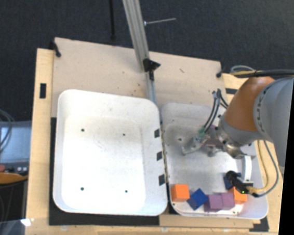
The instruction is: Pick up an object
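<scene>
Over the right bin, the grey arm comes in from the right side of the bench, its orange band sitting just above the wrist. The wrist points down and leftward, so that the gripper hangs over the upper middle of that bin's floor, closer to the bin's left wall than to its right. Whether the gripper is apart or together cannot be told from this angle; the metal parts blur together against the white floor, and nothing can be seen between them. Cables loop from the wrist toward the gripper.

The blocks lie well apart from the gripper, gathered along the near edge of the right bin. An orange block sits furthest left, near the bin's near-left corner. Just beside it on the right is a blue block, tilted on a corner. Next comes a purple block, touching or almost touching the blue one. A second small orange piece shows at the purple block's right end, partly hidden by a black part of the arm.

The left bin sits alongside, its right wall against the right bin.
</scene>
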`<state>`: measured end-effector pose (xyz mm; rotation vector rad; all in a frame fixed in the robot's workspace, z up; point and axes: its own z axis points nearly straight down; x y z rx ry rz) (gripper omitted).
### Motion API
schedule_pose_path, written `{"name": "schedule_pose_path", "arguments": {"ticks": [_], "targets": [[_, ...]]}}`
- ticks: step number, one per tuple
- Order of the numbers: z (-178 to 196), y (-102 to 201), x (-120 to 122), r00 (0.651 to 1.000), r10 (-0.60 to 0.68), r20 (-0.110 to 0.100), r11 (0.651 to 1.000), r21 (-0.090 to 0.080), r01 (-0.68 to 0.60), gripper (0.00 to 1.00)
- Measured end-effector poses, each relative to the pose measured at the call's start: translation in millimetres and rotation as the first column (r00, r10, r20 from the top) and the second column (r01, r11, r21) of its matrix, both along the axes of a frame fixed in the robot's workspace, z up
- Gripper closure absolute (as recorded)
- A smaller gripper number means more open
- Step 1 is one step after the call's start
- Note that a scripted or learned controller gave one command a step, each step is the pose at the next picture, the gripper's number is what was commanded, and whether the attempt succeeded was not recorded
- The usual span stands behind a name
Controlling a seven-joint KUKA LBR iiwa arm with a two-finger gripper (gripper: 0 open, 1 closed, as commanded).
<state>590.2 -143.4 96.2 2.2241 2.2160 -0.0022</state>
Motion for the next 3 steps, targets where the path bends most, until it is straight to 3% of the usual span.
{"name": "schedule_pose_path", "arguments": {"ticks": [1, 3], "targets": [[13, -1, 1, 1.0, -0.006, 0.006, 1.0, 0.0, 0.006, 1.0], [122, -12, 4, 1.0, 0.007, 0.007, 1.0, 0.0, -0.007, 1.0]]}}
